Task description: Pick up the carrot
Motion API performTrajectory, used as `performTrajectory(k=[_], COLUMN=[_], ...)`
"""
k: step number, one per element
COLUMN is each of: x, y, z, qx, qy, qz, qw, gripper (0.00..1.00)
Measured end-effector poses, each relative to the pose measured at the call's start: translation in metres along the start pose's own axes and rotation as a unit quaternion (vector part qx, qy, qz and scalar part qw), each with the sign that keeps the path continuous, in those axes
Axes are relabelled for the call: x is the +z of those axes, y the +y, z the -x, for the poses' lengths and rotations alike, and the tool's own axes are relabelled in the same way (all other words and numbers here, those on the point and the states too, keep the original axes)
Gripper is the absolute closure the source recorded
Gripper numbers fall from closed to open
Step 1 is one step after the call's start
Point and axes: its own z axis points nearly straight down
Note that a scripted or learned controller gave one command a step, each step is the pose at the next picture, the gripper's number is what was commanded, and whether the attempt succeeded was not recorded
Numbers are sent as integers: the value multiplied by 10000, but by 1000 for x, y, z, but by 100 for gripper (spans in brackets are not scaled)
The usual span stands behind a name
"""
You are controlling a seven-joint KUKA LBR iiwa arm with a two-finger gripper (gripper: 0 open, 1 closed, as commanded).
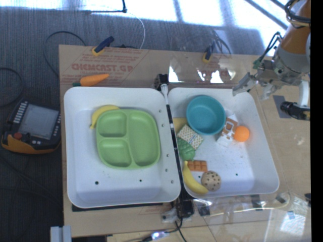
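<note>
Carrot (94,78), tapered and smooth, lies on brown board (126,67) behind left bin (75,150).

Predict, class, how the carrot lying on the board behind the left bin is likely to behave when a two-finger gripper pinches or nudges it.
The carrot looks like a smooth, moulded toy, so it is probably stiff and light. Its tapered, rounded shape suggests it may roll or pivot if nudged. The narrowing end could slip out of a pinch, so gripping its thicker middle seems safer.

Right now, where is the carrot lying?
The carrot lies outside both bins on the brown board, just beyond the left bin's far left corner, near the yellow clamp.
</note>
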Motion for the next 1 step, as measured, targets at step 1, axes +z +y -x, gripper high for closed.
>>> performTrajectory(k=[1], x=[38], y=[-50], z=[-4], qx=[-1586], qy=[33], qz=[-91], qw=[9873], gripper=[0])
